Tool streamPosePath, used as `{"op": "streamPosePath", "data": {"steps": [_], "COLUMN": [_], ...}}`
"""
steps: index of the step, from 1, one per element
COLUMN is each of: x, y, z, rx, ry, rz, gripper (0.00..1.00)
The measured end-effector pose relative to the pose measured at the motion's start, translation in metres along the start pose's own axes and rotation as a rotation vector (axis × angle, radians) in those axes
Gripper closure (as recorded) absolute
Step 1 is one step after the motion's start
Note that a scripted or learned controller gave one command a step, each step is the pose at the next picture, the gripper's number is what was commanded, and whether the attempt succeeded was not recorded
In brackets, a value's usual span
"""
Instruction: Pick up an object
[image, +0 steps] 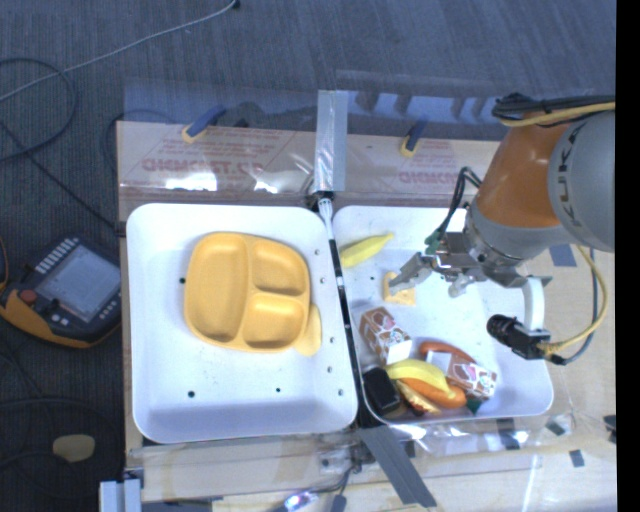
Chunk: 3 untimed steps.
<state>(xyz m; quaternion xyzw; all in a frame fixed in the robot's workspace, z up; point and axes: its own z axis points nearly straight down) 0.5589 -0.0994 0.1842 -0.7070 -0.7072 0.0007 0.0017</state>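
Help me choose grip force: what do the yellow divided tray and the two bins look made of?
Divided tray: probably moulded plastic, smooth and semi-matte, with rounded compartment edges and an even yellow colour. Left bin and right bin: likely thin white plastic, slightly glossy, with rounded corners and soft highlights; coated metal can't be excluded.

A grey arm (592, 180) with a broad orange band (520, 185) is seen at the right of the frame, dark lettering marked on the grey shell. A yellow cable (560, 110) is run along its top, another looped at lower right. A metallic pincer (432, 268) and a black cylindrical fitting (515, 335) are carried below the band.
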Motion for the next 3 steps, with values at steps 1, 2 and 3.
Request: {"op": "streamPosePath", "data": {"steps": [1,2,3], "x": [-0.008,-0.008,0.029], "y": [0.041,0.042,0.110], "z": [0.095,0.088,0.003], "rx": [-0.015,-0.016,-0.002], "ry": [-0.004,-0.001,-0.004], "rz": [-0.017,-0.013,0.070], "gripper": [0.00,1.00,1.00]}}
